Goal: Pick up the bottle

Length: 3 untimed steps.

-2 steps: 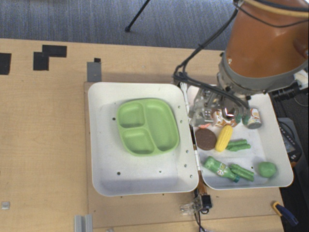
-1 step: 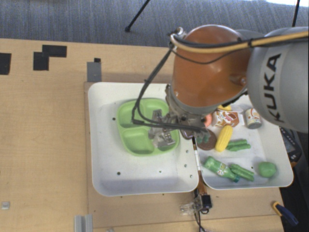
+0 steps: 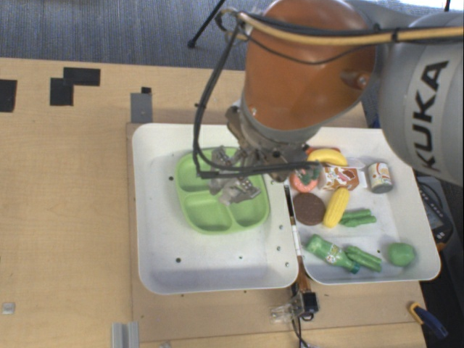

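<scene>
Nearest us, we note the green bottle (image 3: 332,253) lying flat in the right bin (image 3: 428,267); jaws (image 3: 235,185), state indeterminate, hover over the green tray (image 3: 190,174) and should realign across its body.

green bottle (image 3: 331,253), green divided plate (image 3: 210,216) (white bins (image 3: 156,216))

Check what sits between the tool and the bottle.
In the camera view, the tool is over the green tray in the left bin. The bottle lies in the right bin. Between them: tray rim, the bins' walls.
</scene>
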Tool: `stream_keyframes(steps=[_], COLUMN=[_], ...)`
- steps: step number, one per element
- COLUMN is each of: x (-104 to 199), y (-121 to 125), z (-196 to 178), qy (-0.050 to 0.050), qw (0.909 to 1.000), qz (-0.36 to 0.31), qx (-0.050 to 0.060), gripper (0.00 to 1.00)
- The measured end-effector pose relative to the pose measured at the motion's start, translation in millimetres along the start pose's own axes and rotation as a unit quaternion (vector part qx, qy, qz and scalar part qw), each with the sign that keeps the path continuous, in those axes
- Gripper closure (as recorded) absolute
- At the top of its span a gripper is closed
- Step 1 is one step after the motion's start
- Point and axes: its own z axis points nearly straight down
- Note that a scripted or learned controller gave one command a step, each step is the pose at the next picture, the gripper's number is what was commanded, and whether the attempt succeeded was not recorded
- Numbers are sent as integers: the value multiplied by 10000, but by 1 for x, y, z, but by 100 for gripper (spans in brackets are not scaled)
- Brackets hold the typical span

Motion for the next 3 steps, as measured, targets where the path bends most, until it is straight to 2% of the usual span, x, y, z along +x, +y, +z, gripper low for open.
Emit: stream_keyframes(steps=[1,2,3], x=[23,-18,-51], y=[-36,17,2], z=[-26,-65,-6], qy=[-2,0,14], qw=[9981,9985,9950], qz=[-612,543,995], qx=[7,-1,-2], gripper=[100,100,100])
